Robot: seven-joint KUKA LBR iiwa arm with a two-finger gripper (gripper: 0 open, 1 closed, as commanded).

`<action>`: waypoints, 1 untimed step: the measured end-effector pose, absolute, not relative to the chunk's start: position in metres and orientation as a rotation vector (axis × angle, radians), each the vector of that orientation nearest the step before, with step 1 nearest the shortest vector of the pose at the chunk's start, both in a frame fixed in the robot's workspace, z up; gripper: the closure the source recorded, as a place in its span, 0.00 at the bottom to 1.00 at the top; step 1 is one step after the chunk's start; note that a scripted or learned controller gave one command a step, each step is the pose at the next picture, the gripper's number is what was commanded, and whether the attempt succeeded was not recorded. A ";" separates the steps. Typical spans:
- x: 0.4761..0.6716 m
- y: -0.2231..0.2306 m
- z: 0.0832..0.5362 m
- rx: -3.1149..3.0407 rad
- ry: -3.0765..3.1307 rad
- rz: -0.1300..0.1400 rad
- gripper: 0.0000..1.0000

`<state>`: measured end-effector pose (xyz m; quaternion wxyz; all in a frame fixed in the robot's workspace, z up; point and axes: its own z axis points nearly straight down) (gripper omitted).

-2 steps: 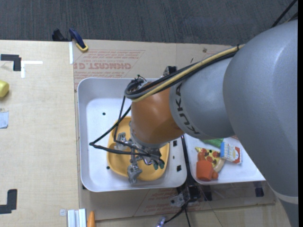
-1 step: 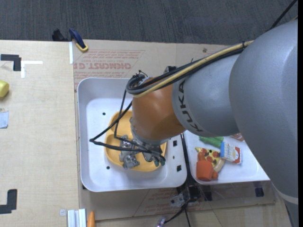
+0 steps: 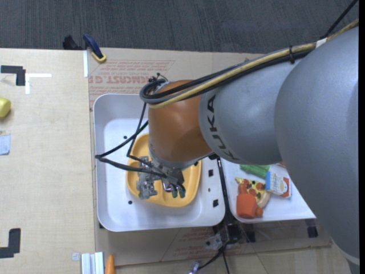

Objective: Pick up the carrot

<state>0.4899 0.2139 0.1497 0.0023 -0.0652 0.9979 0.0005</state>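
My gripper (image 3: 162, 188) hangs low over a yellow dish (image 3: 191, 187) in the left bin (image 3: 108, 153). Its two dark fingers (image 3: 147, 188) stand apart, open, and between them I see just the yellow dish. The orange wrist band and grey arm cover most of this bin's middle and back. An orange-red chunky item (image 3: 247, 206), possibly the carrot, lies in the right bin (image 3: 296, 207) near its front left corner, well to the right of the gripper. I cannot tell its shape for sure.
In the right bin, a pizza-slice toy (image 3: 258, 188), a green item (image 3: 254, 169) and a small white and blue carton (image 3: 278, 183) lie just behind the orange-red item. A yellow object (image 3: 3, 107) sits at the bench's far left. Cables trail across the left bin.
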 end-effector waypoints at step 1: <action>0.490 0.228 0.136 0.205 3.134 -0.002 1.00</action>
